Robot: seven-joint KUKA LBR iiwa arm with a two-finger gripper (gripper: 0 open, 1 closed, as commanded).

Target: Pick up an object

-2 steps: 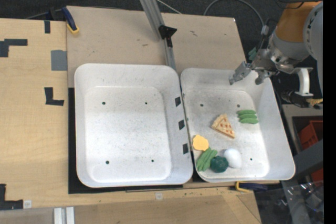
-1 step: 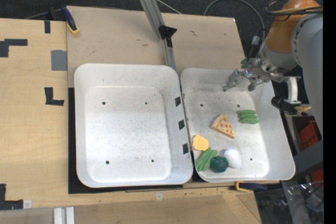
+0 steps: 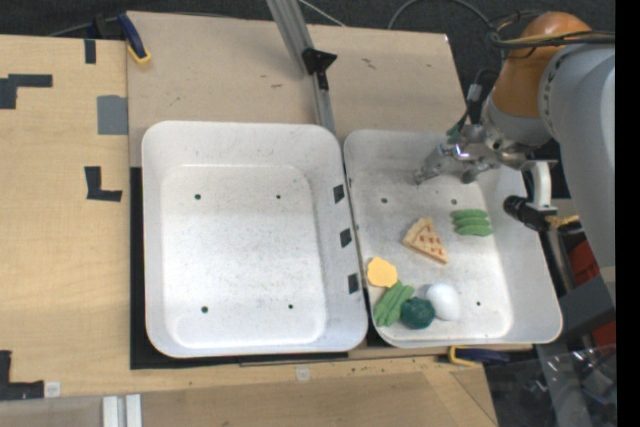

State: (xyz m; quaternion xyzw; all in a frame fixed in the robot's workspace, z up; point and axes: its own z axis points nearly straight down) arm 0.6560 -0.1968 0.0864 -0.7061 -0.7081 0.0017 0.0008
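Observation:
The right bin point(image 3: 400, 165) holds several small items in its near half. A tan pizza-slice piece point(image 3: 427, 241) lies in the middle, with a green ridged piece point(image 3: 471, 222) to its right. Along the front edge sit an orange-yellow piece point(image 3: 381, 272), a green bean pod point(image 3: 392, 303), a dark green ball point(image 3: 417, 313) and a white egg shape point(image 3: 442, 300). My gripper point(image 3: 447, 165) hangs over the far right part of this bin, above and behind the pizza slice, its fingers spread with nothing between them.
The left bin point(image 3: 240, 235) lies beside the right one. A slanted metal post point(image 3: 285, 5) rises behind the bins, ending at a black clamp. The grey arm with its orange band point(image 3: 530, 65) fills the upper right.

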